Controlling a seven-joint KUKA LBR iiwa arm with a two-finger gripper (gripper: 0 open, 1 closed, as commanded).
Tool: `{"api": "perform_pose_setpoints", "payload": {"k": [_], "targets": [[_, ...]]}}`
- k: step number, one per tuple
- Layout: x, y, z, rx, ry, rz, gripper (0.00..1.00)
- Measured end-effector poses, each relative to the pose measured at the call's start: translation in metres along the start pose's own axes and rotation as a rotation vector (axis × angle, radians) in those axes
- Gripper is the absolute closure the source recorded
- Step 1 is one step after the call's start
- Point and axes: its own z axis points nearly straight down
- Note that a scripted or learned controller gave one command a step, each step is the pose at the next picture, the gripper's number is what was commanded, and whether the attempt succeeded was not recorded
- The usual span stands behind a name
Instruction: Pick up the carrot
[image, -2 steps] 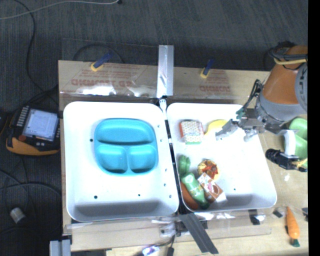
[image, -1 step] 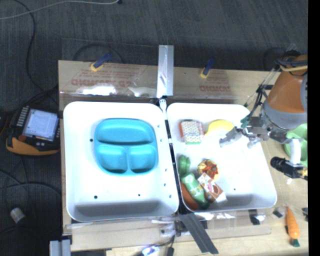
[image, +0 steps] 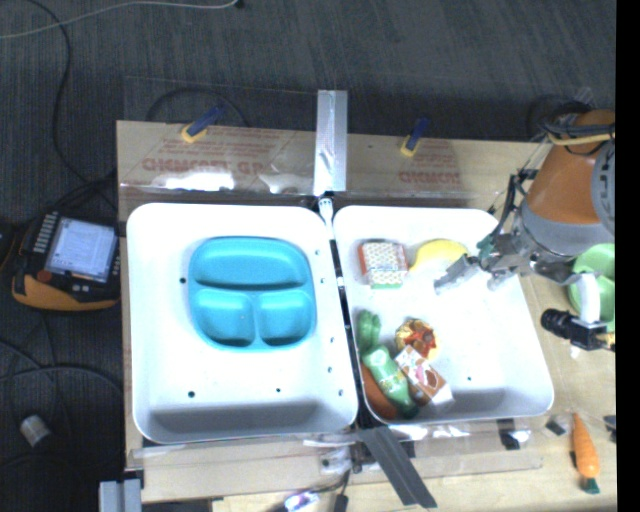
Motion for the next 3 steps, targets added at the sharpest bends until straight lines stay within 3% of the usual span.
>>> {"api": "perform_pose_setpoints", "payload": {"k": [1,2,3], "targets": [[0.001,0.000,-0.008,0.001,0.002,-0.001,1.00],[-0.024,-0.006,-0.018,-0.001,-0.001,-0.078,1.00],[-0.023,-0.006,-0.017,-0.001,-0.001,-0.078,0.00]]}}
